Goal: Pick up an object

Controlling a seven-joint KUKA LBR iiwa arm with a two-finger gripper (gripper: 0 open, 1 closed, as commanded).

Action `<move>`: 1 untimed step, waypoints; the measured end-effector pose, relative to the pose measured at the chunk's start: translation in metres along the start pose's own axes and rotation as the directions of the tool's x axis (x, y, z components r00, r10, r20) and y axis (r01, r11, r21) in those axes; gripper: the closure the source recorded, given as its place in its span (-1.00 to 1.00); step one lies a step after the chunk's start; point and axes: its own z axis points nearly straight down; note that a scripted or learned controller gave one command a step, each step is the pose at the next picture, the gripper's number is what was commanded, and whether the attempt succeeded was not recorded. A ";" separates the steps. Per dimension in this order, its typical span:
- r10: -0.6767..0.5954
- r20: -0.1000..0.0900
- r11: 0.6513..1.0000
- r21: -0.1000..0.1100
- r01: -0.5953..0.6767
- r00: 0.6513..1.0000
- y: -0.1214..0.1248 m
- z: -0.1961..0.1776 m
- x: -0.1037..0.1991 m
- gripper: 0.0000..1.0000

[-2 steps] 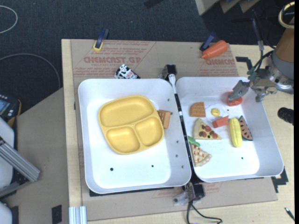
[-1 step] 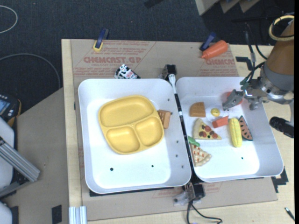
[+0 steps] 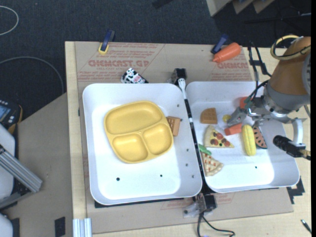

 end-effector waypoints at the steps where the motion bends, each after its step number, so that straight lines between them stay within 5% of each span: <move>1: -0.001 0.000 1.000 -0.001 0.001 1.000 0.000 0.038 0.001 -1.00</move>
